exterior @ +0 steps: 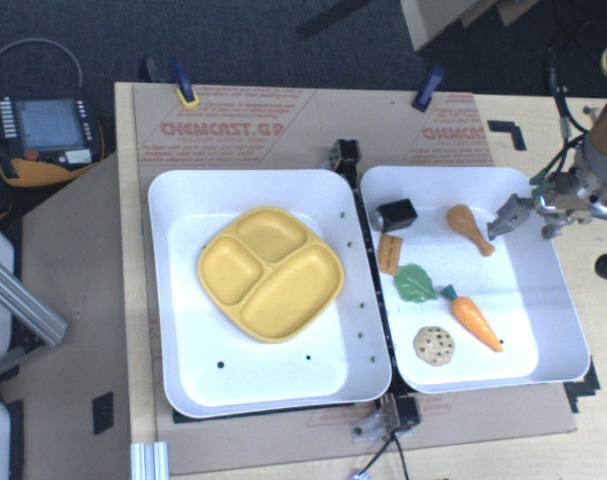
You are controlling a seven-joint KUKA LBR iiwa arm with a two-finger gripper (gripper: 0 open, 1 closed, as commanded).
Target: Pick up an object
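While the gripper [523,218] hovers with jaws released beside the drumstick [469,227] in the right bin [558,313], a misaligned descent may nudge the drumstick aside, causing a missed grasp.

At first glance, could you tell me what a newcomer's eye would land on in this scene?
The yellow divided plate stands out first, lying alone in the middle of the left bin. Next comes the cluster of toy food in the right bin: an orange carrot, a chicken drumstick and a cookie. The gripper hangs over that bin's right edge, near the drumstick.
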